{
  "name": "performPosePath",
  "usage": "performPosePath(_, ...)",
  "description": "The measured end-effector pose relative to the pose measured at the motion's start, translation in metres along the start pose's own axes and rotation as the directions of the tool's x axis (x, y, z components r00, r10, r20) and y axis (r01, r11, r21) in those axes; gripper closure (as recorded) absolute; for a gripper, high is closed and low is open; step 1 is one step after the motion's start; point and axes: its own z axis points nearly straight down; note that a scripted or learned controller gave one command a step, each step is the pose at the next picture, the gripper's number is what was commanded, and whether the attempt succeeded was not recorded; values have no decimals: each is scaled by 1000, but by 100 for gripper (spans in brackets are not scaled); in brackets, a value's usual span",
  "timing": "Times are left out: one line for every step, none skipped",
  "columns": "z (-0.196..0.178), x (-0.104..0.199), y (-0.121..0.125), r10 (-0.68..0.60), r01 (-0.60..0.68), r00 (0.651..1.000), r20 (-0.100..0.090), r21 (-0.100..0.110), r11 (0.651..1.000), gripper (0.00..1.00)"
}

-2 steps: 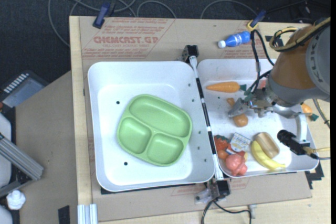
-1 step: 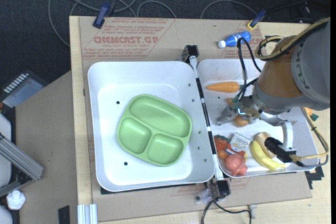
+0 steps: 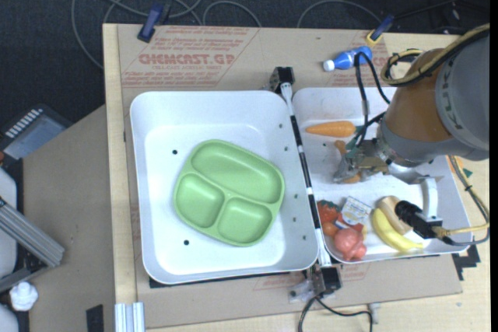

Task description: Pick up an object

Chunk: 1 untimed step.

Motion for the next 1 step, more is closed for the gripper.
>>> performPosePath(-93, 54, 95, -2, 2, 1000, -1, -6, 1000, 100)
